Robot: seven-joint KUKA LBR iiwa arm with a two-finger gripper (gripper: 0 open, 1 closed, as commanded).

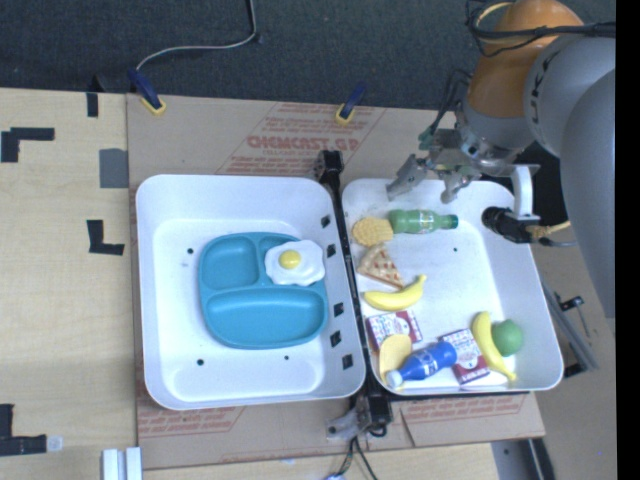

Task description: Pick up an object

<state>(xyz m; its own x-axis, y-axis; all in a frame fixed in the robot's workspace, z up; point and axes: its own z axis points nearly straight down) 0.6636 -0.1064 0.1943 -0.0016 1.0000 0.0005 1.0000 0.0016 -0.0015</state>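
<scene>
Left bin (165, 268): blue tray (262, 293), fried egg (293, 263).

A blue divided plate (262, 303) is lying in the left bin (160, 268), a toy fried egg (294, 263) resting on its upper right edge.

- One fixed camera above the bench (60, 268), looking down at a slant.
- Both white bins sit mid-frame, at moderate distance.
- The grey arm (585, 98) enters from the right.
</scene>
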